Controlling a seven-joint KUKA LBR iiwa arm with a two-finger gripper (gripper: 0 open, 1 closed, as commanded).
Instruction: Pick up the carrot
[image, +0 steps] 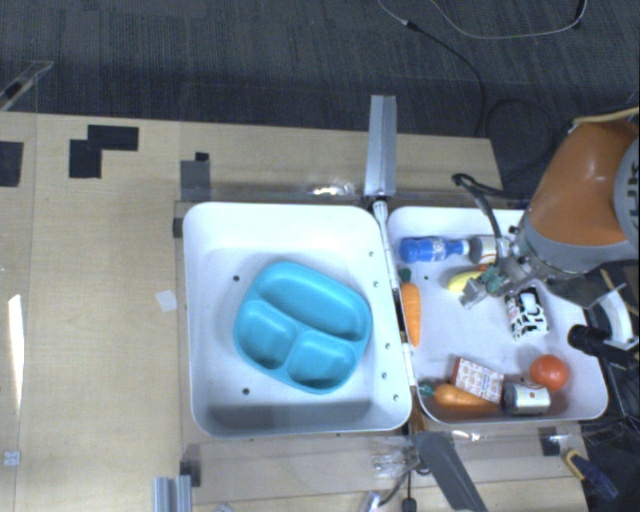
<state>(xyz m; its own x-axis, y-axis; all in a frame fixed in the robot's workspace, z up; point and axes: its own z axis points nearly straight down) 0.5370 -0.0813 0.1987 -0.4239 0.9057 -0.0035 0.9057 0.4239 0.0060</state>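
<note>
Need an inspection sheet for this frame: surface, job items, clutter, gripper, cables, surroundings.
Surface: wooden bench bearing a left bin and a right bin, side by side.
Job's things: carrot lies lengthwise against the right bin's left wall, untouched.
Clutter: blue divided tray in the left bin. In the right bin: blue bottle, yellow item, black-and-white item, tomato-like ball, patterned box, second orange piece, small can.
Gripper: gripper sits over the right bin's upper part near the yellow item; finger state unclear.
Cables: black cable on the floor; another along the arm.
Surroundings: dark carpet, black tape marks.
</note>
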